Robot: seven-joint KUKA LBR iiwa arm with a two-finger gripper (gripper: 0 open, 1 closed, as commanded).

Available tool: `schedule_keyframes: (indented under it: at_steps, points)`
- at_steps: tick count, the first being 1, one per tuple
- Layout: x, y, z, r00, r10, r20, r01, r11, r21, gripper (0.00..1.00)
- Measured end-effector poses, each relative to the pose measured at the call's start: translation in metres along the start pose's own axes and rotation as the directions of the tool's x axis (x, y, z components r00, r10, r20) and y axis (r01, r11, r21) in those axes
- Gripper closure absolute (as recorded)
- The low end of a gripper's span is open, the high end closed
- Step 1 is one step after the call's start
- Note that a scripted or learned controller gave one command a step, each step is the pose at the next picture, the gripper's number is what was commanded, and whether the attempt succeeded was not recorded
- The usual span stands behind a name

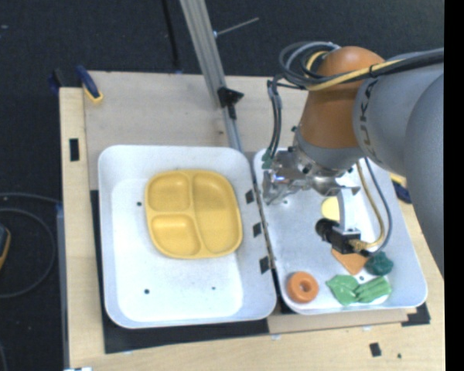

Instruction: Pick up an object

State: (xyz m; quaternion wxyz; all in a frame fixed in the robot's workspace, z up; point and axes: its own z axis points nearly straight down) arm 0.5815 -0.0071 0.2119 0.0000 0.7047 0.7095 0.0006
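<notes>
My gripper (273, 189) hangs low over the upper left corner of the right bin (294, 226), close to its left wall, with nothing visible in it. Toward that bin's front lie an orange ring (301, 286), a light green crumpled thing (358, 290), a small dark green thing (380, 264) and a flat orange wedge (353, 260). A yellow piece (332, 207) shows partly behind the wrist hardware. All of these sit apart from the gripper, to its lower right.
The left bin (124, 284) holds a yellow divided plate (193, 212) in its upper middle. A slanted metal rail (209, 60) rises behind the bins. The grey arm with its orange band (336, 107) covers the right bin's back.
</notes>
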Motion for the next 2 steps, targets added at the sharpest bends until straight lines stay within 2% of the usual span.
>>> schedule_keyframes:
  at_steps: [1, 2]
  points:
    - [0.045, -0.022, -0.001, 1.000, 0.000, -0.001, 0.000, 1.000, 0.001, 1.00]
    - [0.094, -0.045, -0.026, 1.000, -0.001, -0.001, 0.001, 1.000, -0.001, 1.00]
